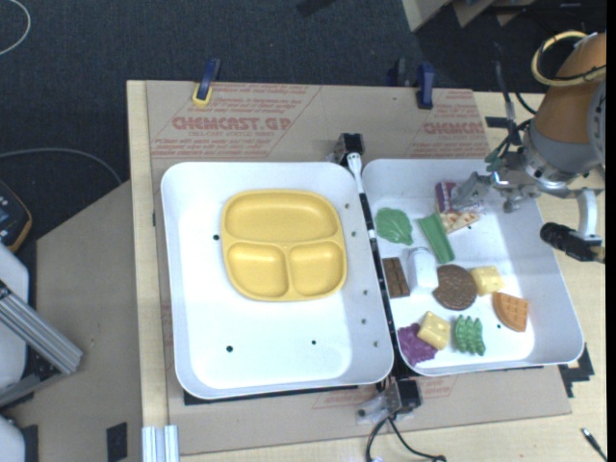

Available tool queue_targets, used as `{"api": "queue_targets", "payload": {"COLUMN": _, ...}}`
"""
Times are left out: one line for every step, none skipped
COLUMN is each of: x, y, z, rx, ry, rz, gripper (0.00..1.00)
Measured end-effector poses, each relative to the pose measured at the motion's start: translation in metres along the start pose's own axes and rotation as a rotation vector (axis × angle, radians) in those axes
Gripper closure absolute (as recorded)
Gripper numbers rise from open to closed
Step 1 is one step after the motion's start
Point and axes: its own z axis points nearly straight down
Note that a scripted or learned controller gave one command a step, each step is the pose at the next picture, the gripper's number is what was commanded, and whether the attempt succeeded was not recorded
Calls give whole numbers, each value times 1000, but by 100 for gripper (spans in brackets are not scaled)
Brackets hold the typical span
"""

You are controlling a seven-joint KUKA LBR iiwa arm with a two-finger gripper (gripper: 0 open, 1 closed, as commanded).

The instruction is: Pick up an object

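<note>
Pincer (474,192) | spread unclear, cannot tell | over right bin (549,287), near food packet (452,200)

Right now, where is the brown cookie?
In the right bin, near its middle: the cookie lies beside the yellow block, above the green toy.

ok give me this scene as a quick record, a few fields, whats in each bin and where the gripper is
left bin: holds a yellow three-compartment tray
right bin: toy food items, among them a green leaf, a green strip, a brown bar, a brown round cookie, a yellow block, an orange waffle piece, a purple bunch, a green ridged piece
gripper: over the right bin's far right corner, beside a small printed packet
grasp: cannot tell
</note>
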Motion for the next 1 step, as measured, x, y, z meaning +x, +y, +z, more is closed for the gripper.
{"api": "queue_targets", "payload": {"x": -1, "y": 5, "z": 10, "rx": -12, "ry": -3, "rz": -4, "gripper": 0}}
